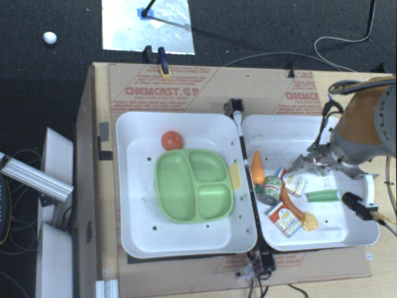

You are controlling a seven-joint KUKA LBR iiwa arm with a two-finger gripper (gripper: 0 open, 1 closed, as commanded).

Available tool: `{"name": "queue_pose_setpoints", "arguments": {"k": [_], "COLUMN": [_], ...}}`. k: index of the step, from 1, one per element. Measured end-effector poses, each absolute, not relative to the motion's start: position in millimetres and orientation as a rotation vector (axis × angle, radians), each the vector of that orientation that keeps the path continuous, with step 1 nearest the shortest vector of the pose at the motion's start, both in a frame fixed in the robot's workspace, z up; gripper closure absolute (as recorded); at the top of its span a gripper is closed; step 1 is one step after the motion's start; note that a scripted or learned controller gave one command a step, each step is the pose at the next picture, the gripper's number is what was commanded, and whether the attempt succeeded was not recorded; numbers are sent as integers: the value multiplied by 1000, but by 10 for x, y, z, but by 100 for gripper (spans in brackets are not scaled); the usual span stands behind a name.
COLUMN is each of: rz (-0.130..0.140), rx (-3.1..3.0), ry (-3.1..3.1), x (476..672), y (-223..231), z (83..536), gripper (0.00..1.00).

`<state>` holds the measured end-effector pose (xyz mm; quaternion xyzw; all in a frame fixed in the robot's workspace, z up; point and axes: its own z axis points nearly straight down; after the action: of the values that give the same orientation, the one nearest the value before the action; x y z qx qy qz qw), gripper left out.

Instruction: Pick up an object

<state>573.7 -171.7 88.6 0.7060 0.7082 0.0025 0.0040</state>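
The right bin (347,238) holds a loose cluster of objects. An orange carrot (257,167) lies by its left wall, with a small green-labelled can (269,190) just below it. A curved orange piece (293,205) ends at a yellow lump (310,223). Two small cartons (293,184) (283,218) lie among these, and a green bar (322,195) lies further right. My gripper (308,161) hangs low over the right bin, just above and right of the upper carton. The grey arm with its orange band (365,118) comes in from the right.
The left bin (139,185) holds a green divided plate (192,185), a red ball (172,140) behind it and a yellow piece (235,176) at the plate's right edge. A black-and-white bracket (360,203) sits over the right bin's right wall. Cables run behind the bench.
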Motion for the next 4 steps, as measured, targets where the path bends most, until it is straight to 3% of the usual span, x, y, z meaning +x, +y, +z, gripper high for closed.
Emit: {"name": "queue_pose_setpoints", "arguments": {"k": [1,2,3,4], "rz": [6,6,8,8], "rx": [2214,2210,2206,2205], "ry": [2224,2225,2227,2228], "x": [6382,6387,6396,6395], "y": [-1060,-1070,-1070,-1070], "z": [857,963,1073,1072], "gripper": [0,100,100,0]}}
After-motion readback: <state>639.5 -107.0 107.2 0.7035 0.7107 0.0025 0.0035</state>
